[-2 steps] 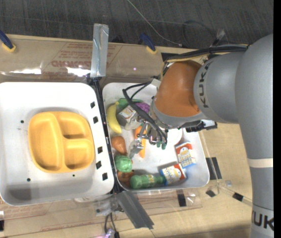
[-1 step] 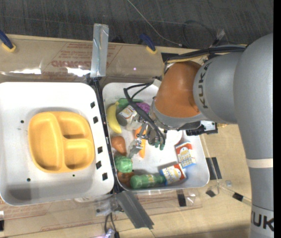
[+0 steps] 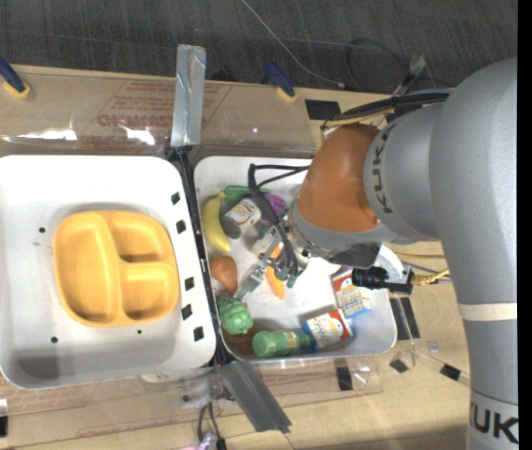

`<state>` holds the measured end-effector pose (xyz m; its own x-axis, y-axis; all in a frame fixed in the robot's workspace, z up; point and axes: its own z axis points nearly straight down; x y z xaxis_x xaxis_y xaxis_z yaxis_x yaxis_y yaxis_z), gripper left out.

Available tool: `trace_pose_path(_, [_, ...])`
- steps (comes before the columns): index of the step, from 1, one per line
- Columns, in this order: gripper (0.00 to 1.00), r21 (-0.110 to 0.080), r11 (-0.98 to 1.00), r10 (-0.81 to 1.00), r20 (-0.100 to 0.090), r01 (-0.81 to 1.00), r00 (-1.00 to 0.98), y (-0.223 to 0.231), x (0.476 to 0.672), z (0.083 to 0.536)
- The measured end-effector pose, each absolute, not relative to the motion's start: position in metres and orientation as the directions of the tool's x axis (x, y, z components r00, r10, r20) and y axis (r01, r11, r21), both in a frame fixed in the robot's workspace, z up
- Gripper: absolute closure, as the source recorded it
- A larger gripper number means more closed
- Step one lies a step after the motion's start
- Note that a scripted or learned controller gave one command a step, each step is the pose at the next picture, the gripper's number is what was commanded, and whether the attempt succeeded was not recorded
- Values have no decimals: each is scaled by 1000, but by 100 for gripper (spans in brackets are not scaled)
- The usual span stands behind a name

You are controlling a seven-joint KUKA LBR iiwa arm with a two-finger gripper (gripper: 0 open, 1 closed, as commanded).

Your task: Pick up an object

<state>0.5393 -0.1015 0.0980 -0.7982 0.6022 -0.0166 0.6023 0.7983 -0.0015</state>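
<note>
Objects crowd the right bin (image 3: 378, 331), which we take as our landmark. Inside it, along its left wall, we see a yellow banana (image 3: 214, 225), a brown egg-shaped item (image 3: 224, 274) and a green bumpy toy (image 3: 235, 317); a green bottle (image 3: 280, 343) lies along its near wall. The end effector (image 3: 280, 268) hangs over the bin's middle; we cannot tell its state. Left of the bin, a second bin (image 3: 22, 345) holds a yellow divided tray (image 3: 115, 265).
</note>
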Motion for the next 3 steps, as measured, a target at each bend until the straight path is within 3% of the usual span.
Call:
trace_pose_path(1, [0, -2, 733, 680, 0, 680, -733, -114, 596, 104])
trace_pose_path(2, [0, -4, 632, 775, 1, 775, -632, -112, 576, 91])
trace_pose_path(3, [100, -7, 638, 770, 5, 770, -638, -111, 576, 98])
